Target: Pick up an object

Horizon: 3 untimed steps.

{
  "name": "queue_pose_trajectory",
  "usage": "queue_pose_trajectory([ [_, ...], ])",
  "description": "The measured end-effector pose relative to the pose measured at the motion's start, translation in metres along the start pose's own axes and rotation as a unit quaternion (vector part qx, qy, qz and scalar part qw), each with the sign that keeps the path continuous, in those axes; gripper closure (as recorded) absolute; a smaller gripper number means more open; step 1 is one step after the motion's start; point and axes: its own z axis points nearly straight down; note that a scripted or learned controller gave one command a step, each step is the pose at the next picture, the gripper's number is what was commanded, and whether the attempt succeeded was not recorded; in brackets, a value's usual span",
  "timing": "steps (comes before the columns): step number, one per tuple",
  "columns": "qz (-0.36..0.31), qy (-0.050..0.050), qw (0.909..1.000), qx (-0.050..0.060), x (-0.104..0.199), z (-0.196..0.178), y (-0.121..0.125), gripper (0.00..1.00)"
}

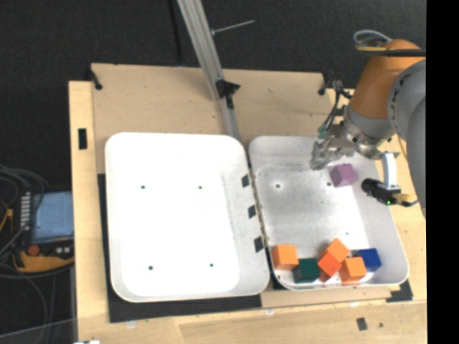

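Right bin (287, 163), three orange blocks (332, 259), one purple (343, 175)

A single fixed camera looks down from above at a slant, far enough back to take in the whole wooden worktop (186, 92) and a margin of dark floor beyond its far and left edges. Both white bins sit near mid-frame — the left bin (179, 213) and the right bin (315, 206) side by side, their outlines slightly skewed by the tilt. The arm (380, 92) enters from the right edge, cut off by the frame, and a slanted metal pole (204, 41) crosses the top.
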Motion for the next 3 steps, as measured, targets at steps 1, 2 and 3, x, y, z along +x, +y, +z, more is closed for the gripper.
queue_pose_trajectory([
  [1,0.004,0.000,1.0000,-0.001,0.000,-0.059,-0.008,1.00],
  [2,0.002,0.000,1.0000,-0.001,-0.002,-0.108,-0.006,1.00],
  [3,0.002,0.002,1.0000,0.002,0.049,-0.113,-0.022,1.00],
])
